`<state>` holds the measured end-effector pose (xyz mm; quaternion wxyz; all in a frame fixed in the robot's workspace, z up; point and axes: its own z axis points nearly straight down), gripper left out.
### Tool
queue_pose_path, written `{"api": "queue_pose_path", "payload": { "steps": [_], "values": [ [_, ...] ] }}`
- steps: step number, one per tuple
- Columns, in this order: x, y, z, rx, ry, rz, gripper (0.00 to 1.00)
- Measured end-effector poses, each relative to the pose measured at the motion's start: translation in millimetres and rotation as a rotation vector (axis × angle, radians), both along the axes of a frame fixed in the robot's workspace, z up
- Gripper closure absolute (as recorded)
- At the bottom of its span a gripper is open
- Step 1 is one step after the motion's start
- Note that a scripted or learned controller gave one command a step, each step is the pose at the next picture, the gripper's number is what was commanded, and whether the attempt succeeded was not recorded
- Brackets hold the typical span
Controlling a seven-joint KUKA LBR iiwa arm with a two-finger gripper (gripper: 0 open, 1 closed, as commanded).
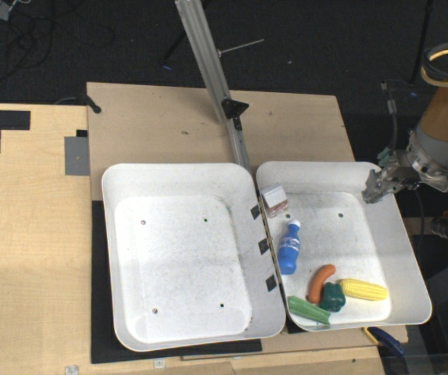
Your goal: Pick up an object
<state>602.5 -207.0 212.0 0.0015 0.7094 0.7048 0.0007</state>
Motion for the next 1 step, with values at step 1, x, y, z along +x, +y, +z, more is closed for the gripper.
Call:
{"api": "queue_pose_path", "payload": {
  "steps": [1],
  "values": [
    [0.2, -0.9, 16.6, 0.001, 0.002, 0.003, 1.00]
  ]
}}
